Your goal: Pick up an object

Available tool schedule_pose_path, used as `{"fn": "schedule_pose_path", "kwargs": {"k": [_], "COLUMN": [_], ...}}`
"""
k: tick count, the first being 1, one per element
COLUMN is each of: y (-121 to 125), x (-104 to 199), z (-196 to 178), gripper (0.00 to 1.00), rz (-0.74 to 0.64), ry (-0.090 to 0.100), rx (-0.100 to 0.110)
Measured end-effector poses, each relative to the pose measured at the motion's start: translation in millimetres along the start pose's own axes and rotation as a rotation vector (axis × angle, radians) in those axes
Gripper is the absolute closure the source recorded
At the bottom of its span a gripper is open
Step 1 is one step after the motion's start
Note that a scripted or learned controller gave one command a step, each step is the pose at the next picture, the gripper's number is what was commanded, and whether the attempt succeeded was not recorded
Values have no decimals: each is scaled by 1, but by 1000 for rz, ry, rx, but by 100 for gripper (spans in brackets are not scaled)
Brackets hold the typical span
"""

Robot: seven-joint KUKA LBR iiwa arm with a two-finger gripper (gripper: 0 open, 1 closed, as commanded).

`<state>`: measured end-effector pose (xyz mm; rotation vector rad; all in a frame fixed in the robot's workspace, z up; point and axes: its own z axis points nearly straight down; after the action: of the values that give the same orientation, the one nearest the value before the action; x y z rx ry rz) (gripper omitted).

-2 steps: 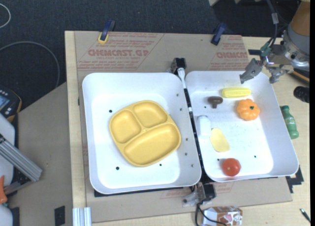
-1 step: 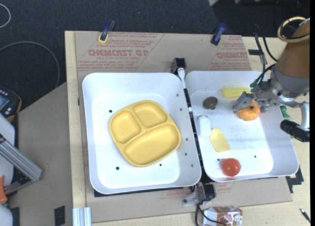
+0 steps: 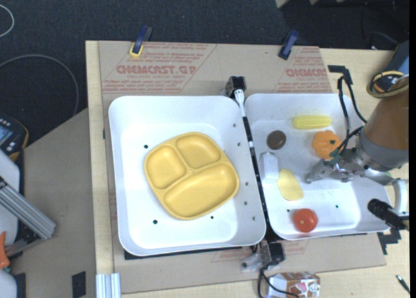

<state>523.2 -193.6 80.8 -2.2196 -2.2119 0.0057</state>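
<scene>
Camera view: arm reaches from right, tool [image 3: 316,173] low in right bin [image 3: 344,224]; grip state unclear.

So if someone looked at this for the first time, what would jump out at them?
Most likely the yellow divided plate, lying alone in the left bin. Then the scatter of small things in the right bin: a red tomato near the front, an orange fruit, a yellow corn cob toward the back and a brown ball. The gripper is low over the right bin, beside the orange fruit.
</scene>
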Motion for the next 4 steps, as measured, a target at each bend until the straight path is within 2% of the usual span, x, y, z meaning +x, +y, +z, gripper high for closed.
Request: {"fn": "schedule_pose_path", "kwargs": {"k": [1,2,3,4], "y": [4,64,38,-47], "x": [1,-31,8,22], "z": [-15,-5,-133,2], "gripper": [100,100,100,100], "rz": [-3,-6,-7,1], "ry": [-5,-7,-5,0], "rx": [-11,-13,-18,0]}}
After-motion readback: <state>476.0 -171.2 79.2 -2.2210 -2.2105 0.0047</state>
